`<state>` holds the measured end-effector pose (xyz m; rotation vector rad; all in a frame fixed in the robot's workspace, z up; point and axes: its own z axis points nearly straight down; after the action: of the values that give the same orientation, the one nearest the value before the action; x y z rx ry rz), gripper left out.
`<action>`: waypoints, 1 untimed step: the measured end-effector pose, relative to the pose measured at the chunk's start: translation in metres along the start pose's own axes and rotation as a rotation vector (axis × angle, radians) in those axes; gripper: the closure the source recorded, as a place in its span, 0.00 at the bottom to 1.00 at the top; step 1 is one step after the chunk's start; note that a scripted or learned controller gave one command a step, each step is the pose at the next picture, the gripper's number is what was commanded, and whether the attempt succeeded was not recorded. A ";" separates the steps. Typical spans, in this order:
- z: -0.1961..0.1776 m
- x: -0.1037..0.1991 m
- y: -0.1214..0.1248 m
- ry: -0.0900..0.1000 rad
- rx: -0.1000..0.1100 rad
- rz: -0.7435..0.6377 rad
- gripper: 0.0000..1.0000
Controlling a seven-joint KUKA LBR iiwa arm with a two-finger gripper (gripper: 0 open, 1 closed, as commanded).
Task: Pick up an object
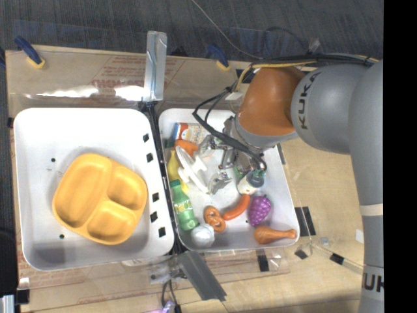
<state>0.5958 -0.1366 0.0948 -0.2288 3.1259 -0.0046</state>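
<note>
1. Plainly, the tool [225, 168] was down inside the right bin [287, 181], low among the toy food, and whether it was open or closed could not be told from the camera view (metal parts and clutter overlapped there).
2. Nothing showed as lifted clear, so by my judgement the pick was not yet done; the approach looked made, while the grasp and the lift were left.
3. Candidate objects lay close by: a white piece [191, 168] just beside the tool on the side away from the arm, a purple grape bunch [260, 209] and an orange sausage [236, 208] just below it in the view, a pretzel [214, 218] and a drumstick [273, 235] further that way, and a green bottle [182, 210] along the bin wall beyond the white piece.
4. Well apart from the tool, past the divider, the left bin [39, 135] carried a yellow divided plate [99, 197].
5. Both bins sat on a cardboard-covered worktop [313, 175] fixed with clamps and tape; beyond it was dark carpet [78, 5] with a thin cable across it.
</note>
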 end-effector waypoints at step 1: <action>0.002 0.058 -0.061 0.006 -0.003 0.132 0.00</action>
<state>0.5476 -0.2051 0.0928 -0.0228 3.1404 -0.0005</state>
